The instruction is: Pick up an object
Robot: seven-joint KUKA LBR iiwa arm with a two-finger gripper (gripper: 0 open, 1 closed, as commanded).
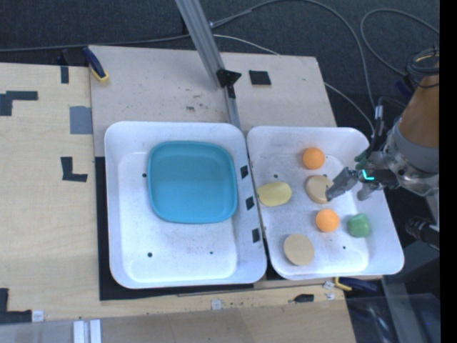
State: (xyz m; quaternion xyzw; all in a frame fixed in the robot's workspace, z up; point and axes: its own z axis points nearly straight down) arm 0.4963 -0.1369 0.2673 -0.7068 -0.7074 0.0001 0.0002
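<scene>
My claw (pixel 341 184) over right bin (pixel 378 259), tips just above tan lump (pixel 316 189). Can't tell if claw apart or together. Nothing seen held. Orange balls (pixel 313 158) (pixel 327 221), green lump (pixel 358 226) nearby. Blue plate (pixel 192 181) in left bin (pixel 125 263).

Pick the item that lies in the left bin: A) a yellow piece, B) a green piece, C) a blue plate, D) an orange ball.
C: the blue plate sits alone in the left bin, while the other items listed lie in the right bin.

Arm (pixel 418 131) low, reaching leftward
</scene>
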